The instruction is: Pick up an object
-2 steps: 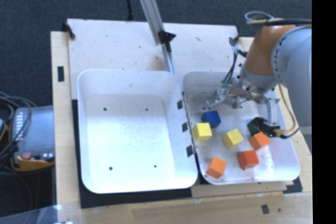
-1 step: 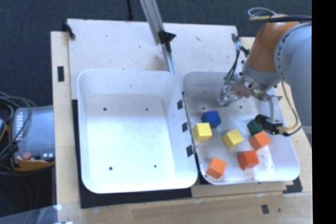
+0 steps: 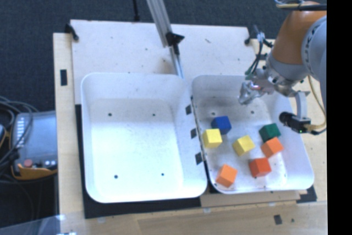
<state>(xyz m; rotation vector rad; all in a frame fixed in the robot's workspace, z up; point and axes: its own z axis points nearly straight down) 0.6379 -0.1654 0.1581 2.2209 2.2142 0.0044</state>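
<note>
Gripper (image 3: 248, 91) hangs over the far end of the right bin (image 3: 300, 181), above bare floor; can't tell from here if it grips anything. The blocks sit nearer the camera in that bin, blue block (image 3: 221, 123) closest to it, with yellow block (image 3: 212, 137) just beside. Best bet, I'd say: come straight down over the blue one and avoid nudging the yellow neighbour.
</note>
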